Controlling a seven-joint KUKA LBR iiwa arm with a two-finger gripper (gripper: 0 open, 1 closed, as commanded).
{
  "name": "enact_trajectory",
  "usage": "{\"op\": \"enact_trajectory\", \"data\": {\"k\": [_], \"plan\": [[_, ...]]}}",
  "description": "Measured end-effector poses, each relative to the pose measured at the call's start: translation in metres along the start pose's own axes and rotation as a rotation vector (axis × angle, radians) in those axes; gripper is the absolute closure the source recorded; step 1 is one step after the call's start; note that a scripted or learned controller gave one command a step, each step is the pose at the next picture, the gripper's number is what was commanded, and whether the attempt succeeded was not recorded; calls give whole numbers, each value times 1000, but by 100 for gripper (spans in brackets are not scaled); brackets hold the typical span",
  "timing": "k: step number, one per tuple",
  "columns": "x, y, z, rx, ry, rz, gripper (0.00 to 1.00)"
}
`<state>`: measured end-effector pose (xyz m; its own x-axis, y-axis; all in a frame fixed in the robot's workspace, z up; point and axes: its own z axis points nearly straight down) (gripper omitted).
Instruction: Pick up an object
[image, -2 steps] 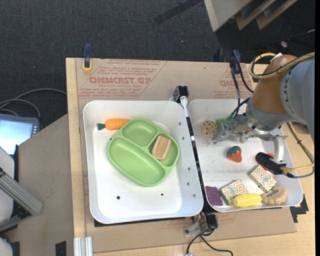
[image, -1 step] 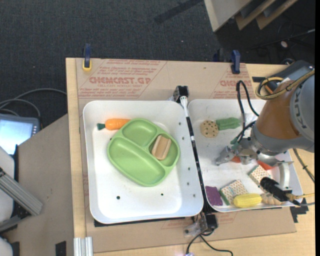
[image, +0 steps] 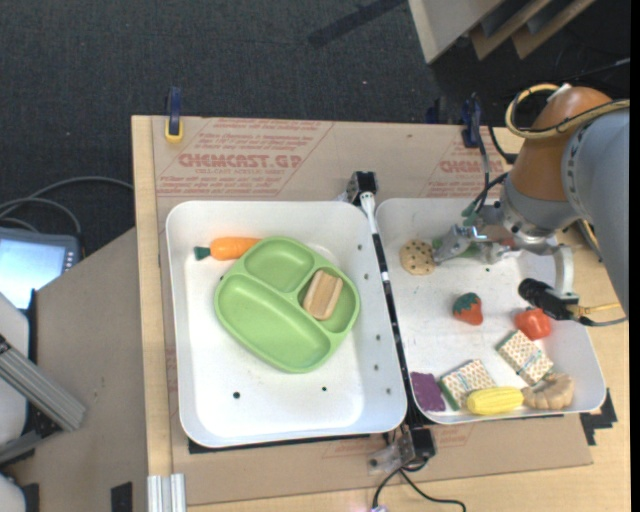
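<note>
The gripper (image: 462, 240) is seen over the far part of the right bin (image: 590, 345), carried by the grey arm (image: 590, 160) entering from the right; whether its fingers are spread or closed cannot be told, and nothing is seen between them. One round tan cookie (image: 417, 256) lies just beside the gripper, toward the divider between the bins. One strawberry (image: 467, 309) lies near the bin's middle, below the gripper and apart from it. One red tomato-like piece (image: 533, 323) is placed near the right wall, next to a dark part of the gripper assembly. Two patterned wafer-like blocks (image: 467, 378) (image: 524, 354) are counted toward the near edge, together with one purple piece (image: 428, 391), one yellow corn cob (image: 495, 401) and one beige piece (image: 553, 392) at the near right corner. In the left bin (image: 200, 400), one green divided plate (image: 270, 315) is shown, bearing one bread slice (image: 322, 295) in its right compartment; one carrot (image: 228, 248) lies touching the plate's far rim.
</note>
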<state>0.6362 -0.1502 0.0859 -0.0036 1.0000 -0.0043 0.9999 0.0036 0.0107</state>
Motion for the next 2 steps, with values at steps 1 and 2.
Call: {"op": "enact_trajectory", "data": {"k": [1,2], "plan": [[-15,32,1,7,4,1,0],[-70,7,0,8,19,4,0]]}}
